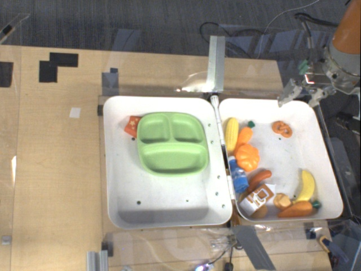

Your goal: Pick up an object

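My gripper (299,96) hangs over the far rim of the right bin (327,151), open, with nothing between its fingers. Below it in that bin lie an orange pretzel-like piece (281,129), a corn cob (231,133), a carrot (245,135) and an orange pepper (249,157). Nearer the front are a sausage (258,178), a blue bottle (238,179), a brown box (259,199), a banana (306,185), a bread roll (282,200) and a second carrot (298,209). The pretzel piece is the closest thing to the gripper.
The left bin (163,208) holds a green divided plate (172,143) with a red item (131,126) at its far left corner. A metal post (216,66) stands behind the seam between the bins. Cables (265,30) run across the dark floor behind.
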{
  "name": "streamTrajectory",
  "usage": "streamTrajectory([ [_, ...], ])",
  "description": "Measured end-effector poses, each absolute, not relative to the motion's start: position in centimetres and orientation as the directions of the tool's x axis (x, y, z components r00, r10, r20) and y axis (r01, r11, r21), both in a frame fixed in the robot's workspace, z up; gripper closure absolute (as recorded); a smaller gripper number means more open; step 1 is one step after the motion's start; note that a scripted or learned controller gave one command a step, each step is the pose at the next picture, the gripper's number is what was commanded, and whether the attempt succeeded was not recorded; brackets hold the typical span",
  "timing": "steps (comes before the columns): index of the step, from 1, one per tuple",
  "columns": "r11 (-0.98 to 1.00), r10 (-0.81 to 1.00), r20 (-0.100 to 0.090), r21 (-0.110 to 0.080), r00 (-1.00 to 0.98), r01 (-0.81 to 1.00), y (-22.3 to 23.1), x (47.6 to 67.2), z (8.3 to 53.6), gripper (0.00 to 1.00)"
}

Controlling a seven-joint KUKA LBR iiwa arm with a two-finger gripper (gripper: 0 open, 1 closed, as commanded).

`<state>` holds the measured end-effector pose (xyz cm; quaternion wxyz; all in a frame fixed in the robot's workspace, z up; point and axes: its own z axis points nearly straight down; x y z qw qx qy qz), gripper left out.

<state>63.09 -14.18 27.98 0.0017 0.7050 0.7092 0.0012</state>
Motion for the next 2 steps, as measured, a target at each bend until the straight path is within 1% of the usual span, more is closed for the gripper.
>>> streamTrajectory([
  [1, 0.045, 0.999, -0.008, 0.035, -0.045, 0.998, -12.4, 63.2, 11.4, 0.00],
  [2, 0.221, 0.975, -0.023, 0.048, -0.220, 0.974, -9.6, 61.9, 10.7, 0.00],
])
